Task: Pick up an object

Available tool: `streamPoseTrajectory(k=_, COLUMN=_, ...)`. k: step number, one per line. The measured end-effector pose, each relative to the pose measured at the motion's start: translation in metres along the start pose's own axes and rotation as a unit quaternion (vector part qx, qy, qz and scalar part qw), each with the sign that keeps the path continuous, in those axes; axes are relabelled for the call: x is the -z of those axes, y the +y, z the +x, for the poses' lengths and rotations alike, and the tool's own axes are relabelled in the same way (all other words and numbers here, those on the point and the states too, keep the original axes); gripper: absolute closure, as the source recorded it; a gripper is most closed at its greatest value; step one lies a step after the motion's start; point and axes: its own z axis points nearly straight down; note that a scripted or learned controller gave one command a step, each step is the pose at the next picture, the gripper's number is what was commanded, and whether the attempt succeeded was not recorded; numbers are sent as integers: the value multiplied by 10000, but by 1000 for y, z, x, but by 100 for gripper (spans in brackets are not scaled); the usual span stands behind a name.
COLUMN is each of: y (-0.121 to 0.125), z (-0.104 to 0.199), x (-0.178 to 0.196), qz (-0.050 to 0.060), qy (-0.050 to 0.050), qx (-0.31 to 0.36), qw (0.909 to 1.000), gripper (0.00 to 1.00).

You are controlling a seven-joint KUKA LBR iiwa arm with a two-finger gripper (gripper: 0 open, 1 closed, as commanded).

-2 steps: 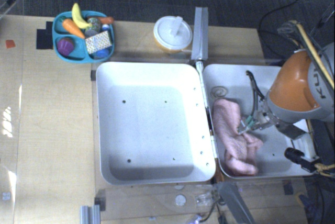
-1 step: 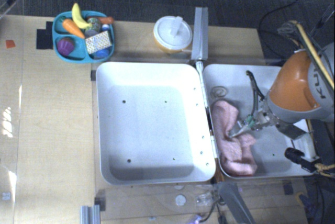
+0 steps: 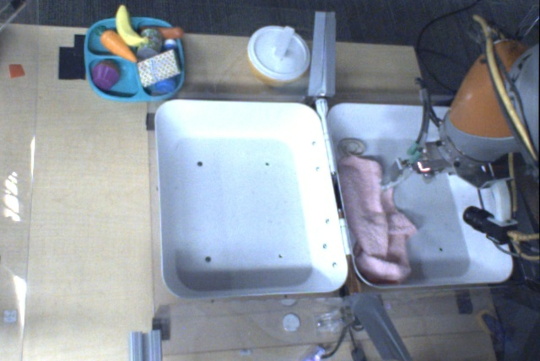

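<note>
So here's where my tool (image 3: 403,172) sits: right-hand bin (image 3: 439,119), roughly middle right of the frame, hanging off my arm (image 3: 489,110) that comes in from the right edge. The only thing in that bin worth grabbing is the pink cloth (image 3: 371,220), a rumpled towel-ish thing lying along the bin's left wall.

The relation that matters: the cloth is just left of and below my tool in the frame. Its long axis runs top to bottom, from near the upper left corner of the bin down to the bottom left corner, where it bunches into a thicker lump. My tool is up by the cloth's upper half, right at its right edge. Looks close enough to be touching or nearly so, but I can't say for sure from this angle.

As for whether the tool is spread or pinched together, honestly I cannot tell. It's a small tangle of dark and shiny bits with a little red and green light, and the tip blurs into the cloth's edge. I don't see cloth clearly between anything, so I'm not calling it a grab.

My guess is the next move wants a short shift left and down onto the cloth, probably across its narrow width rather than along its length.

Other stuff: left bin (image 3: 245,199) sits beside mine, a blue tray of toy food (image 3: 133,57) is at the upper left on the desk (image 3: 76,207), and a white lidded cup (image 3: 279,54) is at top centre. My arm's far side is cut off at the right edge.
</note>
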Motion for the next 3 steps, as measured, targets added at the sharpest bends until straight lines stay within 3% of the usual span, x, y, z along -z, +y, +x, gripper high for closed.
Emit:
streamPoseTrajectory(k=1, y=-33, z=18, x=-36, qz=-92, qy=-41, qx=622, qw=9980, gripper=0)
streamPoseTrajectory(k=2, y=-20, z=10, x=29, qz=-40, qy=-17, qx=739, qw=9973, gripper=0)
streamPoseTrajectory(k=3, y=-32, z=48, x=-35, qz=-93, qy=-39, qx=818, qw=9966, gripper=0)
